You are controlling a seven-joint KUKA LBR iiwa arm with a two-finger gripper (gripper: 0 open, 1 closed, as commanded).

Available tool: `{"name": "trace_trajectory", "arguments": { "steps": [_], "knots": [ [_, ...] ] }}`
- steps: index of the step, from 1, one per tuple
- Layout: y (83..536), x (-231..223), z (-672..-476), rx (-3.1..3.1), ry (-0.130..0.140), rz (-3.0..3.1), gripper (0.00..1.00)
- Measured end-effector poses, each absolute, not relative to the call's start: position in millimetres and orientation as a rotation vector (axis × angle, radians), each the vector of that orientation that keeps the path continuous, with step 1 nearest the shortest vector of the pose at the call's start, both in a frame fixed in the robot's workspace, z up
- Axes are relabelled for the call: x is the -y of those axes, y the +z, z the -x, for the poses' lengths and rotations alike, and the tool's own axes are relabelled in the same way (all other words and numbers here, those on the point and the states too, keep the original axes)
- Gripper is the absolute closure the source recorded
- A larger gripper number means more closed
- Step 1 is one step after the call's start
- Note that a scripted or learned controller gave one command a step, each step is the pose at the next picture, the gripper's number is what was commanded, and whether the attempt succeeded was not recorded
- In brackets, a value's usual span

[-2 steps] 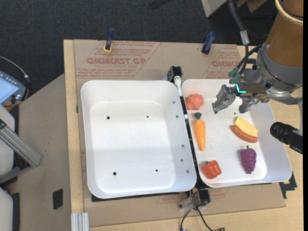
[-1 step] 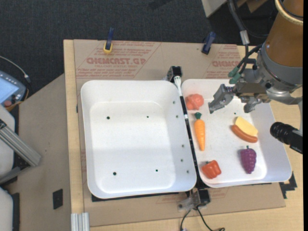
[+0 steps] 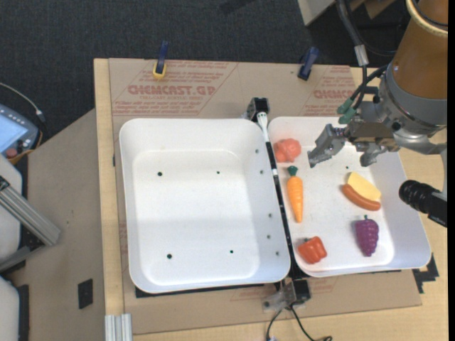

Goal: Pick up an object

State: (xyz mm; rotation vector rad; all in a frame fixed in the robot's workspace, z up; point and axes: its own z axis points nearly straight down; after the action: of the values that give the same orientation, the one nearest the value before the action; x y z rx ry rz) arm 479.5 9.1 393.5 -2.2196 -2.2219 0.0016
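Observation:
My gripper [image 3: 346, 152] hangs above the far part of the right bin [image 3: 323, 265], fingers spread open with nothing between them. A pink-red round fruit [image 3: 288, 150] lies to the gripper's left near the bin's far left corner. An orange carrot [image 3: 295, 196] lies along the bin's left side. A yellow and orange wedge [image 3: 362, 191] sits below the gripper toward the right. A purple grape bunch [image 3: 367, 234] and a red pepper [image 3: 311, 249] rest near the front edge.
The left bin [image 3: 142, 141] stands beside the right one, sharing a divider rim [image 3: 274, 183]. Both sit on a cardboard sheet [image 3: 213, 84] held by a yellow clamp [image 3: 161, 66] and a blue clamp [image 3: 308, 62]. A black cylinder [image 3: 425, 199] juts in at right.

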Motion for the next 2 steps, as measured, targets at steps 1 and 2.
{"name": "trace_trajectory", "arguments": {
  "steps": [1, 2],
  "knots": [
    [393.5, -9.1, -479.5, 2.222, 0.002, 2.220, 0.00],
    [393.5, -9.1, -479.5, 2.222, 0.002, 2.220, 0.00]
  ]
}}
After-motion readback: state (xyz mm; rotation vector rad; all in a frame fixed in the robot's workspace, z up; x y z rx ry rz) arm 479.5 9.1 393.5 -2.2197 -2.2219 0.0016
